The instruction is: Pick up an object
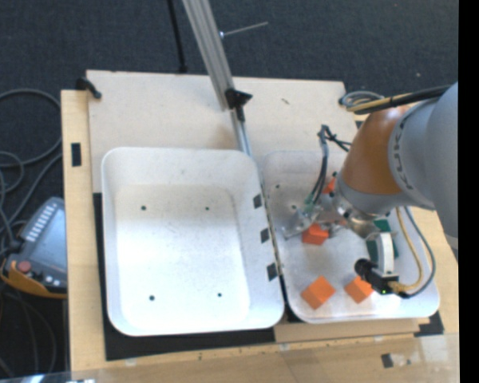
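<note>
Dark carpet lay around the worktop (176, 110) | two white bins, left bin (184, 238), right bin (291, 174) | hand (315, 230) low in right bin, orange block (315, 234) at its tips; grip unclear | two orange blocks (318, 292) (358, 290) near front wall.

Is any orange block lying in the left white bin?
No: the left white bin holds no blocks; the orange blocks lie in the right white bin, beneath the grey arm's gripper.
</note>
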`<move>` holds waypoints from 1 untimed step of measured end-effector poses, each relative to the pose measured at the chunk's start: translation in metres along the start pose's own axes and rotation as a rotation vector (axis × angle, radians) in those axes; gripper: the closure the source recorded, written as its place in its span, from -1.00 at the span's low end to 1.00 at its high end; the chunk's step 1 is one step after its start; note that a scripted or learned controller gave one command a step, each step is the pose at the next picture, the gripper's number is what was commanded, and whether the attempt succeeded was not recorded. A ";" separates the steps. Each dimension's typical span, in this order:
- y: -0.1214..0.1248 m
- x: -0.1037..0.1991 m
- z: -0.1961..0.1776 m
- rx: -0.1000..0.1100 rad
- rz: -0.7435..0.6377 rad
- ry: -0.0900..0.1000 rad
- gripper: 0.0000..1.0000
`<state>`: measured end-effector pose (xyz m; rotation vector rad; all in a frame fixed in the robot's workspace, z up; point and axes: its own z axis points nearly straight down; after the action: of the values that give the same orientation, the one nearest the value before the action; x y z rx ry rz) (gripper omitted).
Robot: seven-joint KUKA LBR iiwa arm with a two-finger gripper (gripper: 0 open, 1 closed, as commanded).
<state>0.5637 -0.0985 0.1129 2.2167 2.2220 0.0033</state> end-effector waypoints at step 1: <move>0.000 -0.005 0.016 0.002 0.004 -0.002 -1.00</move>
<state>0.5634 -0.1032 0.0969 2.2214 2.2183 -0.0010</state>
